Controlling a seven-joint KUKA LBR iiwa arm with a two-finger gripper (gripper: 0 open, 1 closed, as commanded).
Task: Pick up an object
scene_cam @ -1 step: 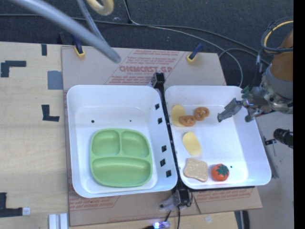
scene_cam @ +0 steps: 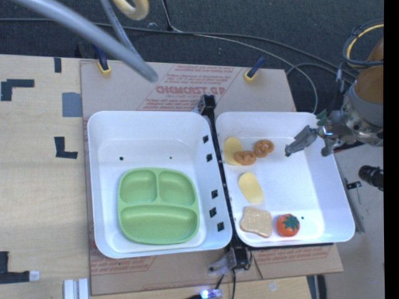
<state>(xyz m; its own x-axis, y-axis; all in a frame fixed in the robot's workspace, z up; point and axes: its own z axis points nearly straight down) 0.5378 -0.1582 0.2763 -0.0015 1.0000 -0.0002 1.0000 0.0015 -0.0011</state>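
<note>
Nothing is picked up yet; the whole grasp is left to do. Nearest in the right bin [scene_cam: 340, 220] lie a tomato [scene_cam: 287, 225] and bread slice [scene_cam: 257, 222], then a yellow piece [scene_cam: 250, 187], then a pretzel [scene_cam: 263, 147]. The gripper [scene_cam: 312, 141] hangs right of the pretzel, well apart, its fingers seemingly spread and bare.

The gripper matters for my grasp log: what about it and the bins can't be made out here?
- Gripper, camera view: small and blurred over the right bin; finger state unreadable.
- Arm: cut off by the right edge.
- Two pretzel-like pieces: too small to identify.
</note>
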